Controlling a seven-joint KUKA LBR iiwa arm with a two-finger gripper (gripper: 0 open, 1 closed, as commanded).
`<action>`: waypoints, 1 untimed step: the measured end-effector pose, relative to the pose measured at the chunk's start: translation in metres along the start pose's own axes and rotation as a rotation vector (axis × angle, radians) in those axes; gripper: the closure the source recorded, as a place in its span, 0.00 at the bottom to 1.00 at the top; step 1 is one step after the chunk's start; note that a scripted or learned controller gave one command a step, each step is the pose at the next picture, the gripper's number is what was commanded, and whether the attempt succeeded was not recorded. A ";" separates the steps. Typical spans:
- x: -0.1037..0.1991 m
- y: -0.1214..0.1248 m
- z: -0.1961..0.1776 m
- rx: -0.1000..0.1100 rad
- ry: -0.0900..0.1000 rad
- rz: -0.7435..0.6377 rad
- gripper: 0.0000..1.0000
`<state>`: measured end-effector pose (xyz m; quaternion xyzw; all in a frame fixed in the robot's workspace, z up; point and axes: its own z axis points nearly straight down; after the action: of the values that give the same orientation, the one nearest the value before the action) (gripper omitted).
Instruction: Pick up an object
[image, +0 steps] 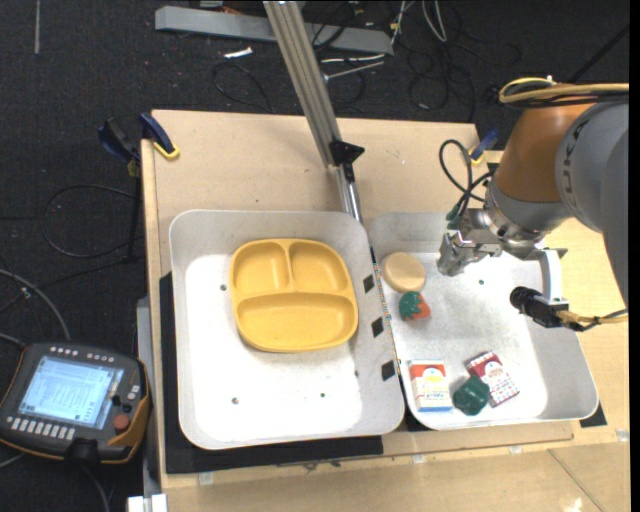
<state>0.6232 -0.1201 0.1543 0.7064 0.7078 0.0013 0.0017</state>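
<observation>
We see the gripper over the right bin, at 3 o'clock from the tan disc; we cannot tell its finger state.

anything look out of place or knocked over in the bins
Nothing stands out. The yellow divided plate lies flat in the left bin; the small items in the right bin lie apart, none spilled over its rim.

grey arm, orange band, black cables
</observation>
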 end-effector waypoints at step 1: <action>0.002 -0.008 -0.053 -0.002 0.000 0.000 1.00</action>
<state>0.6146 -0.1181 0.2076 0.7063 0.7079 0.0017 0.0024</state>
